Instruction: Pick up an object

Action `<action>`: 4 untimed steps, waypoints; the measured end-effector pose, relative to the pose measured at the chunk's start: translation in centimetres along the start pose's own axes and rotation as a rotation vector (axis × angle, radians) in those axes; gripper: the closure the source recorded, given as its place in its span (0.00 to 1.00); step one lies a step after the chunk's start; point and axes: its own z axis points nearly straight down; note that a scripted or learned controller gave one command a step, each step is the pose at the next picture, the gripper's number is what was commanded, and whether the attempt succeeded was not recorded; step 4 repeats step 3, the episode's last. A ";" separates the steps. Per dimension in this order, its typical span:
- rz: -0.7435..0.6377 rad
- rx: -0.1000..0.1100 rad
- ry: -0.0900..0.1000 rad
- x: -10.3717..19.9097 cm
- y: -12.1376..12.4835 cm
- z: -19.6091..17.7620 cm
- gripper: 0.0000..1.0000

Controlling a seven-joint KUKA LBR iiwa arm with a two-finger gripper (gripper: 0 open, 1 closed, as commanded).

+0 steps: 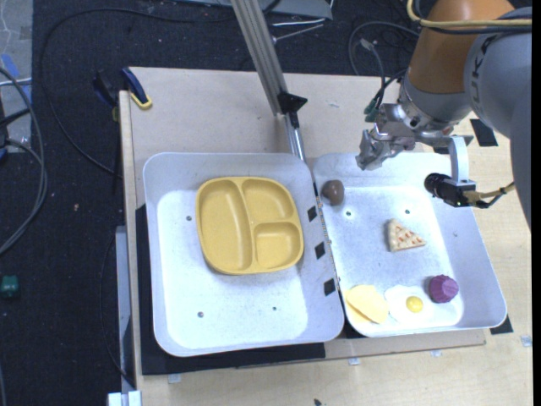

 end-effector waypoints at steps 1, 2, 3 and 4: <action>0.000 -0.001 0.000 5.2 -0.1 -0.9 1.00; 0.001 0.002 0.000 10.4 -0.3 0.6 1.00; 0.000 0.002 0.000 15.7 -0.4 1.3 1.00; 0.000 0.002 0.000 15.7 -0.4 1.3 1.00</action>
